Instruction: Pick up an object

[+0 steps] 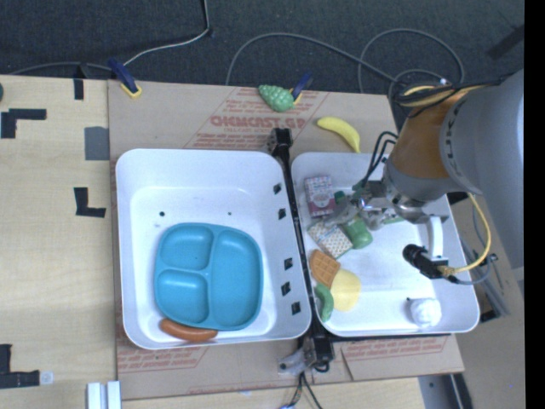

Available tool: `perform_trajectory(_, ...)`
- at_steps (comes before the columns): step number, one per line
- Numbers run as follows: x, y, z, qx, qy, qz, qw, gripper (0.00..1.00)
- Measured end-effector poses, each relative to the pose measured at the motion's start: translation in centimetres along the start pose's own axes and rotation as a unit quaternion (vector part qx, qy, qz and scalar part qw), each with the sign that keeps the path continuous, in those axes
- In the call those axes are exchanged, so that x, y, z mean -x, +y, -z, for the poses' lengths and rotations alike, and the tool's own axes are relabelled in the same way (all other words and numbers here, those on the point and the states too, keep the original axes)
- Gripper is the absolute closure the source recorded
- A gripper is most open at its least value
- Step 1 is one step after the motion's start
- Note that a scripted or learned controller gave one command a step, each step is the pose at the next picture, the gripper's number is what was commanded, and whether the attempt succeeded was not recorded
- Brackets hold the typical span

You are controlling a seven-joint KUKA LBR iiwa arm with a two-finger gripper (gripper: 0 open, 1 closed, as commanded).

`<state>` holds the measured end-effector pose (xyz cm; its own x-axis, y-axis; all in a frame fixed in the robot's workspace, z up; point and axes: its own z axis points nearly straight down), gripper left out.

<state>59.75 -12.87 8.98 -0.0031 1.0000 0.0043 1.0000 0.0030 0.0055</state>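
Note:
My gripper (361, 214) reaches down into the right bin (451, 318), over its upper middle. Right under it lies a green toy (359, 233), touching or nearly touching the gripper; whether it is held is unclear. A pink packet (319, 192) lies to the gripper's left. Below that is a grey checkered piece (331, 240). Further down come an orange waffle (324, 267), a yellow fruit (346, 290) and a green vegetable (324, 302). A white lump (423, 312) sits in the bin's near right corner.
The left bin (136, 177) holds a blue divided plate (209, 275) and a sausage (187, 331) at its near edge. On the cardboard behind the bins lie a banana (338, 130) and a green toy (277, 97). The arm's grey and orange body (443, 143) overhangs the right bin's far right.

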Motion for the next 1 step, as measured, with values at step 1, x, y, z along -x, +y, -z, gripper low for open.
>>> perform_trajectory(1,-0.13,0.15,1.02,0.003,0.000,0.000,1.0000,1.00)
